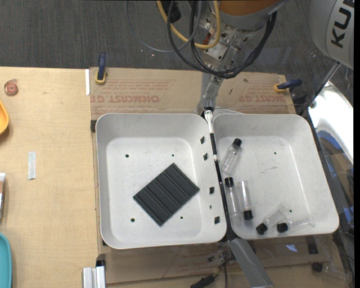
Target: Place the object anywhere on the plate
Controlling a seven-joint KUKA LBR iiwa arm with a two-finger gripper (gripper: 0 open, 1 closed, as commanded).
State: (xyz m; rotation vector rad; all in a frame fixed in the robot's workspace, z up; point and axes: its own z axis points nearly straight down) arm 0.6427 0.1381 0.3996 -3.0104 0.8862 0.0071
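- In the camera view, we see the grey arm with its orange band (pixel 247 7) reaching in at the far side, hung with yellow and black cables (pixel 179 31).
- Its slim two-finger gripper (pixel 208 111) points down at the far rims where the two bins meet; we cannot tell whether it is apart or together, and we see nothing held in it.
- The left shallow white bin (pixel 109 185) holds the dark grey ribbed square plate (pixel 166 194), lying flat and turned cornerwise, nearer the bin's near side.
- The right shallow white bin (pixel 306 169) holds five clear plastic vials with black caps (pixel 231 154): one towards the far left, two side by side at the left wall, two along the near wall.
- No vial touches the plate.
- Both bins rest on a brown cardboard sheet with red lettering (pixel 140 93), clamped at its far corners.
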